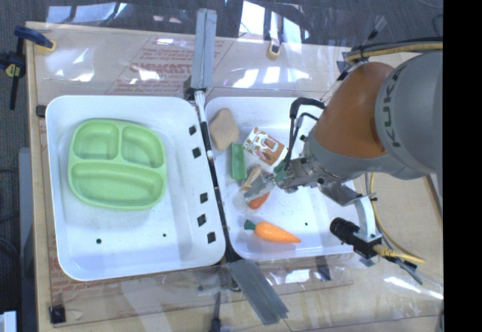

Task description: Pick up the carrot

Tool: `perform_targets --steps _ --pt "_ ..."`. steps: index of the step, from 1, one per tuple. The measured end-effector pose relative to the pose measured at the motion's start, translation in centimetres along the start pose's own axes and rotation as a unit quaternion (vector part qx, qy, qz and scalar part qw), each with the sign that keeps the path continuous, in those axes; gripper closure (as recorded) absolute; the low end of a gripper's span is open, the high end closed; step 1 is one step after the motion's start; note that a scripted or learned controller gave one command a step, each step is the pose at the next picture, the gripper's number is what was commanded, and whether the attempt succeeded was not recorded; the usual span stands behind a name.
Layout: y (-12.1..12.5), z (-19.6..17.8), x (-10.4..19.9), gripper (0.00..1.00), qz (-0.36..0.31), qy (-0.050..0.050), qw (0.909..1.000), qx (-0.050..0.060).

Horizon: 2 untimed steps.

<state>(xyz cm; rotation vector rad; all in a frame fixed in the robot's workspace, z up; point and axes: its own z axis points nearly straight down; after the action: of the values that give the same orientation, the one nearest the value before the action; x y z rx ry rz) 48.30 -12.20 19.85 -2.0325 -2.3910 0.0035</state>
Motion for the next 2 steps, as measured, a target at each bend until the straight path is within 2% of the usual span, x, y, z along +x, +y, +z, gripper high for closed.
perform_targets --steps 1,2 --pt "-0.78 11.04 -1.21 0.00 -0.011 0.001 0.9999 0.001" --pt "-0.73 10.41 -1.22 1.00 -0.013 0.002 0.9999 0.003"
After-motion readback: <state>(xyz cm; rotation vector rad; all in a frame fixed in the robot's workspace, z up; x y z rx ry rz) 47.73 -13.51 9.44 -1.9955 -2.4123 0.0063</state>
